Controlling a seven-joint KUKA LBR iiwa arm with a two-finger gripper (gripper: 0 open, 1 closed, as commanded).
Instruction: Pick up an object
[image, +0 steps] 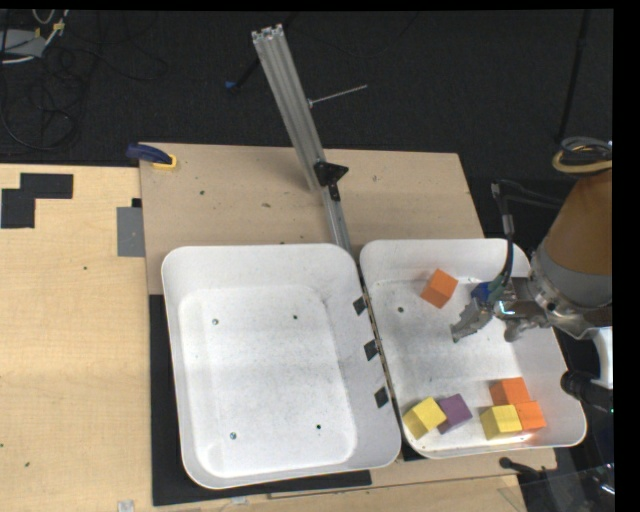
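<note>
Gripper hovering in the right bin

The gripper (468, 326), its state impossible to tell, is hanging over the right bin (400, 255), just beside the orange cube (438, 288).

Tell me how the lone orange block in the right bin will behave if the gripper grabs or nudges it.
The orange block looks like a rigid cube, so it should probably keep its shape in a pinch. Its flat faces suggest it will slide rather than roll on the right bin floor. It sits apart from the other blocks, so a push from the gripper likely disturbs nothing else.
</note>
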